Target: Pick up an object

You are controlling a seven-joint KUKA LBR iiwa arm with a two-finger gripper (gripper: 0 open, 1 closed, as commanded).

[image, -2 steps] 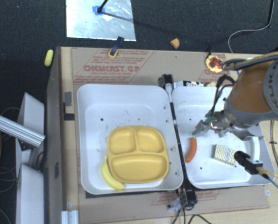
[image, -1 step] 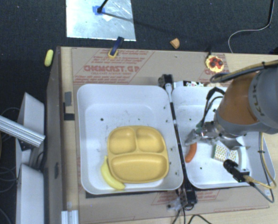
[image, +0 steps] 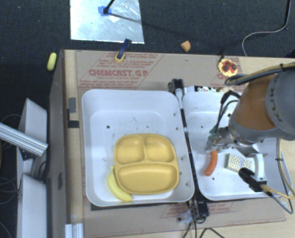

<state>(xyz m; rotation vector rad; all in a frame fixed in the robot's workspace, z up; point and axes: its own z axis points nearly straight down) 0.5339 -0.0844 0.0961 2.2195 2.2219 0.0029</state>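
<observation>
Camera view, end effector (image: 215, 144) above sausage (image: 211, 163)

The bench top (image: 137, 68) is brown cardboard with red printed lettering. Dark carpet (image: 23, 33) covers the floor to the far side and left. A reflective metal sheet (image: 90, 14) lies on the carpet, far left. A white cable (image: 266, 31) runs across the far right.
</observation>
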